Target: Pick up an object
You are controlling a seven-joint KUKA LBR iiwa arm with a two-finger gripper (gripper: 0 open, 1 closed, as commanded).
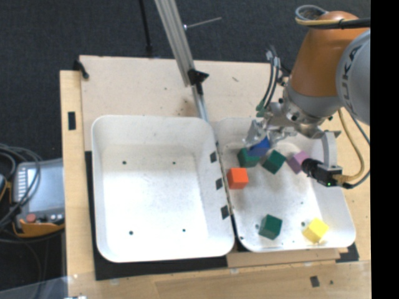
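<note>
A: In the upper middle of the right bin (pixel 349 229): gripper (pixel 260 137) low over a cluster of blocks. Blue block (pixel 260 147) right under the fingertips, touching or nearly so.

B: Clamped or released?

A: Cannot tell; no block visibly held.

B: Neighbours?

A: Dark green block (pixel 247 158) just lower left, touching the blue; another green block (pixel 274 162) lower right; orange block (pixel 237 177) below, near the divider.

B: So straight down, probably. No clear long axis.

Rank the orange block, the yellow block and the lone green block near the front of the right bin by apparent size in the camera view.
1. Green block and orange block: these look about alike, so I won't separate them.
2. Yellow block: slightly smaller, though its tilt makes that unsure.
</note>
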